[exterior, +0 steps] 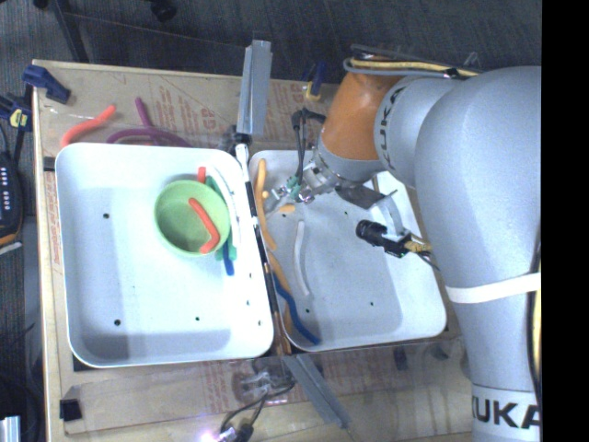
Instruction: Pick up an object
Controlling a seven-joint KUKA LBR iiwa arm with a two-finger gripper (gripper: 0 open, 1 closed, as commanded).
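- Camera view looks down at a slant on a wooden bench point(138, 394) with the two white bins sitting side by side on it.
- Biggest thing by far is the grey arm point(479, 201), coming in from the right and covering a good chunk of the right bin's point(386, 311) far corner. Its orange band point(354, 118) sits just above the wrist.
- The left bin point(110, 293) has a light green bowl point(191, 219) in its upper middle part, tipped so you see into it. A red curved strip point(207, 221) lies across the bowl, and a blue piece point(227, 263) pokes out just below the bowl's right rim.
- In the right bin, a yellowish-orange strip point(260, 191) runs along the left wall near the top, a blue strip point(290, 307) curves along the lower left wall, and a thin white curved piece point(299, 261) lies on the floor toward the left, so plenty of pickable stuff there.
- The gripper point(296, 190) is down at the upper left of the right bin, right by the top of the yellowish-orange strip. Honestly it's a dark blurry tangle at that spot; I can't tell how the pincer stands or whether anything is in it.
- Outside the bins, a red strip point(89, 125) and a purple loop point(147, 136) lie on the bench above the left bin.
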